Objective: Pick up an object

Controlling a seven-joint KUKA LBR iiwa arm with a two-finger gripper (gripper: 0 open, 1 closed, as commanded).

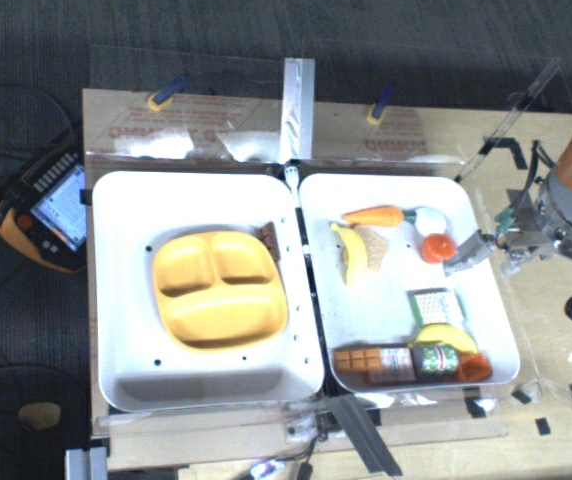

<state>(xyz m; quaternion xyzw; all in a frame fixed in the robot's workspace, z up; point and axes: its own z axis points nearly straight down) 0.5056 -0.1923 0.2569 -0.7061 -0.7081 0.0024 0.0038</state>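
Select one target before you descend: the right bin (486, 298) holds every loose candidate, and several lie close together. The tomato (436, 247) sits nearest the gripper (476, 252), just beside it toward the bin's right wall, with the carrot (374, 216) to its left along the far side. The banana (353, 253) lies near the bin's middle wall under a pale, crumpled item that you cannot identify with confidence. The small patterned box (435, 306) stands apart in the middle of the floor and is judged the easiest target, since open floor shows on most of its sides. Treat the bottle (396, 362) along the near wall as a harder pick, because a yellow and a red item crowd its right end and the wall limits finger clearance. Centre the tool over the chosen object, align the closing axis across its narrower dimension, and descend vertically so that neighbours are not pushed. The arm enters from the right, with its wrist over the bench just outside the bin's right wall and the tool extending leftward across the rim. You cannot tell from this view whether the tool is spread or pressed together, and nothing is visibly held. The yellow tray (221, 288) occupies the left bin (116, 368).
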